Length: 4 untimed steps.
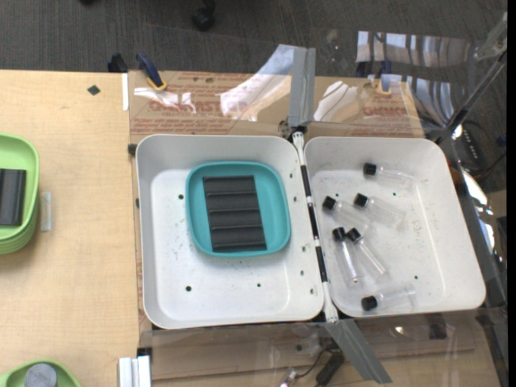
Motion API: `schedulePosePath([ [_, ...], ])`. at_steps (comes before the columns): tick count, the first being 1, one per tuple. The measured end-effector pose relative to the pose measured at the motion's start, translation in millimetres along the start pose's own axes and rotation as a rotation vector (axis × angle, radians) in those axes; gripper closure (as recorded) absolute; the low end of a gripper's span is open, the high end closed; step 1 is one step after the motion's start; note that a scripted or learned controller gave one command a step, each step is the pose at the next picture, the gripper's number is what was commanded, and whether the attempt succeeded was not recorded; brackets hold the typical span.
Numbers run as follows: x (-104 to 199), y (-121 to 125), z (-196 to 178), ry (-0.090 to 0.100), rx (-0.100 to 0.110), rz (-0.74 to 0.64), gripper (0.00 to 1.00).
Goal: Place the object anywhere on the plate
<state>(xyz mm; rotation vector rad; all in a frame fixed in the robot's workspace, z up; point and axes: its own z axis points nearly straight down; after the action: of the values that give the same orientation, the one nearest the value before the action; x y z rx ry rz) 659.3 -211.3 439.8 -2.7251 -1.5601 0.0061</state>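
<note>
A teal square plate (239, 210) with a dark ribbed insert (234, 212) lies in the left white bin (161, 240). In the right white bin (435, 272) lie several clear plastic tubes with black caps: one near the back (385, 172), one at the middle (379, 210), a pair side by side (359, 252), and one at the front (387, 299).
A green tray (16, 196) holding a dark block sits at the far left on the wooden bench. A grey divider bar (310, 216) runs between the bins. Clear plastic wrap and cardboard (242, 99) lie behind the bins.
</note>
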Motion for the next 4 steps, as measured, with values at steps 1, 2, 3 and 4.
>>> schedulePosePath([
  [1,-1,0,0,0.001,-0.001,0.149,0.00],
  [2,-3,-1,0,0.001,0.001,0.304,0.00],
  [3,-9,-1,0,0.001,0.000,0.420,0.00],
  [4,-13,-1,0,0.000,0.000,0.566,0.00],
])
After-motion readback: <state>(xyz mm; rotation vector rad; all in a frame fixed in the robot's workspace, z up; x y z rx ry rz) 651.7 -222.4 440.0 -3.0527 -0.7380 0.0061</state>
